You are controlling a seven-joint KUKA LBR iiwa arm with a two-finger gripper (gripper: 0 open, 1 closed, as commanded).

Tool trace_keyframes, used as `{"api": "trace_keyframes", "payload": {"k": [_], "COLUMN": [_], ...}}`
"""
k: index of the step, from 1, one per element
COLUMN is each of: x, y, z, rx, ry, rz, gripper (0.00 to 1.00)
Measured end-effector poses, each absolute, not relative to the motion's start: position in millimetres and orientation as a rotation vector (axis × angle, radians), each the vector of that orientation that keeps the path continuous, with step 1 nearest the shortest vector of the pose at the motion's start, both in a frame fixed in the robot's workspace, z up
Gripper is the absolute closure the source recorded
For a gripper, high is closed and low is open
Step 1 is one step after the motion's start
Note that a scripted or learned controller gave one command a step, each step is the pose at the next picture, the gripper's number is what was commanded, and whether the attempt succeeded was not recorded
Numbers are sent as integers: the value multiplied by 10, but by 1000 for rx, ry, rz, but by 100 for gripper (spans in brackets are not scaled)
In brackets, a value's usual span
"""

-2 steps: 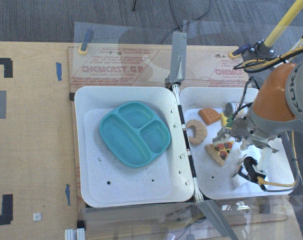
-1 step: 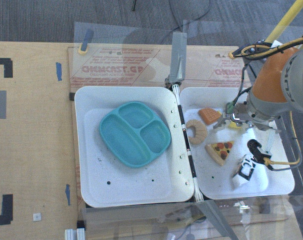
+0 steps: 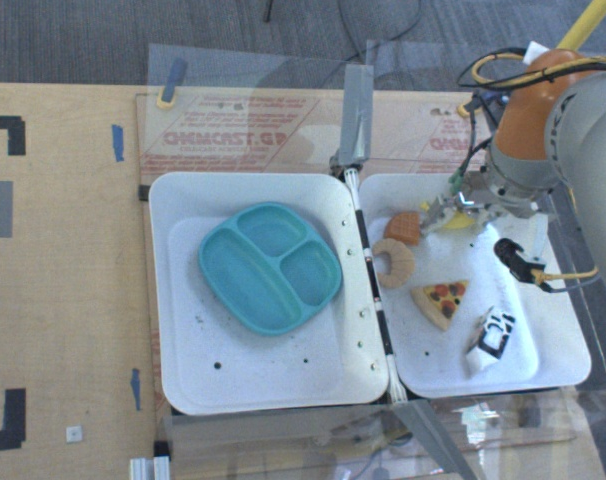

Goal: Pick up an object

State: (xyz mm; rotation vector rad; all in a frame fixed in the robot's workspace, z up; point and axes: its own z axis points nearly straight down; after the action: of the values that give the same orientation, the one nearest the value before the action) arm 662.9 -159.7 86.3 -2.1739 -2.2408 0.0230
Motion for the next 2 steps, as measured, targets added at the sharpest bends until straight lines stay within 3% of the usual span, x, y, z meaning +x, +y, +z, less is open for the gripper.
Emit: {"api": "trace_keyframes", "payload": {"k": [1,2], "x": [6674,6683], "y": [-2137,-1820], "z": [1939,961], "rx": [-2092,-2324], "ry": [-2350,-2119], "rz": [-1,-1], "gripper": [0,0]}}
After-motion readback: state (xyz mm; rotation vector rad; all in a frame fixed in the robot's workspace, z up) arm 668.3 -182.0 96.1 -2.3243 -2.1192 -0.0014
